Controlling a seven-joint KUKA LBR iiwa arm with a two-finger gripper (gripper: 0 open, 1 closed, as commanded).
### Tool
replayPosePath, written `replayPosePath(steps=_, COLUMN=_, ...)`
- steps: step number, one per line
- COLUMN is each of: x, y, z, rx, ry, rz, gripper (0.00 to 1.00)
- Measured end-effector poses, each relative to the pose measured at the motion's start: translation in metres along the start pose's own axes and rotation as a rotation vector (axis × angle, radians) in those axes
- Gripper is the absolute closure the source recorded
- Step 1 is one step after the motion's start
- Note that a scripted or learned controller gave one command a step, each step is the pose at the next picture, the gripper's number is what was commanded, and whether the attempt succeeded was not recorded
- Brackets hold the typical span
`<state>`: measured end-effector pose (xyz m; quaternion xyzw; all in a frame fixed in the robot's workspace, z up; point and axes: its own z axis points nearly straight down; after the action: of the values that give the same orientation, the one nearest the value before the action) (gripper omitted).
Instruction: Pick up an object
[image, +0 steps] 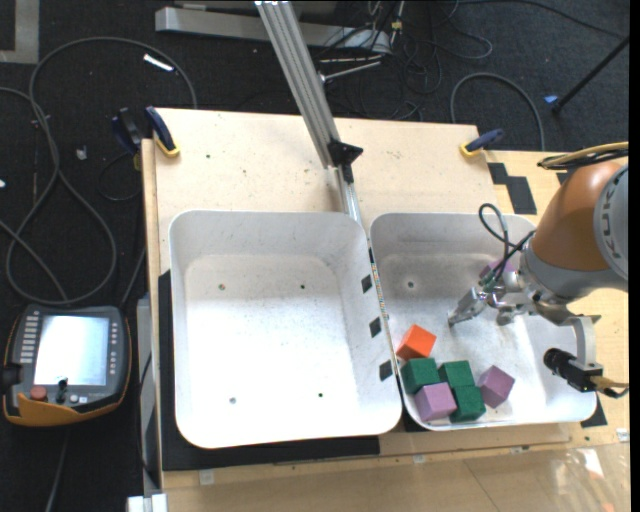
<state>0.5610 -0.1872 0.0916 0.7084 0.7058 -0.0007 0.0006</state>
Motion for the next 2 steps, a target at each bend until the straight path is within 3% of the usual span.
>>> replayPosePath(steps=1, x=0.068, y=-0.023, z=-0.221, rx=-0.010, ry=0.000, rz=-0.009, gripper=0.00)
replayPosePath(steps=2, x=0.017, y=-0.023, z=-0.309, rx=-0.010, ry=-0.004, rz=0.000, gripper=0.00)
